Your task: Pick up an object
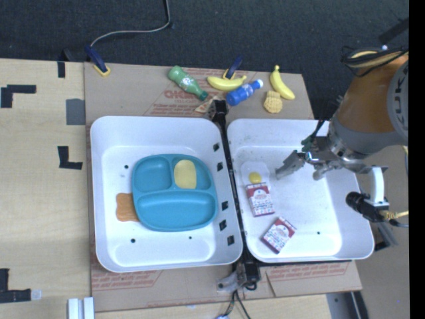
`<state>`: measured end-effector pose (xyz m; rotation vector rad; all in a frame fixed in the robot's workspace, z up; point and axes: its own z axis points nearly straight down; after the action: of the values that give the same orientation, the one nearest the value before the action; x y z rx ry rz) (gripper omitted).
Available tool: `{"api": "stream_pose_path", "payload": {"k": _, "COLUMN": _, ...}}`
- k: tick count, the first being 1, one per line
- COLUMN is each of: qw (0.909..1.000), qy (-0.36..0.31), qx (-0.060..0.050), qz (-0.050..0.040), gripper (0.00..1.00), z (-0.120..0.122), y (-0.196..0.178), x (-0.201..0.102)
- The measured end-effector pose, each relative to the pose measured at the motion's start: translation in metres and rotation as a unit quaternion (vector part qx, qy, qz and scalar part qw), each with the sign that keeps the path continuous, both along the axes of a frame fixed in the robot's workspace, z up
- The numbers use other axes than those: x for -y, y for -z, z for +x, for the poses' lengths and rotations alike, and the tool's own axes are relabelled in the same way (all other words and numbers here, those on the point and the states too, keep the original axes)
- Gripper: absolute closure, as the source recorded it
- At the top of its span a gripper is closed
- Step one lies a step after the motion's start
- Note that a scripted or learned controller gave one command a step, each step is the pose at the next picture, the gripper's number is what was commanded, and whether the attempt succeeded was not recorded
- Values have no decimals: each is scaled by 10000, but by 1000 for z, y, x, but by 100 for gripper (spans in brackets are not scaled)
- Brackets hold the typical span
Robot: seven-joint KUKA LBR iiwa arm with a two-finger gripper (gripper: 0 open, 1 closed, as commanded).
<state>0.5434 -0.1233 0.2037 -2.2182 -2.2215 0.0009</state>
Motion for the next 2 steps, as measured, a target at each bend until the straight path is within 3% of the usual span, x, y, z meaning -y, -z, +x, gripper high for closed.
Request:
{"api": "stream_pose_path", "payload": {"k": 1, "qw": 10000, "qy": 1, "qx": -20, "qz": 2, "gripper": 0, "z": 15, "y": 99, "x": -26}}
{"api": "stream_pose_path", "payload": {"k": 2, "qw": 10000, "qy": -6, "qx": 42, "qz": -4, "gripper": 0, "z": 32, "y": 117, "x": -28}}
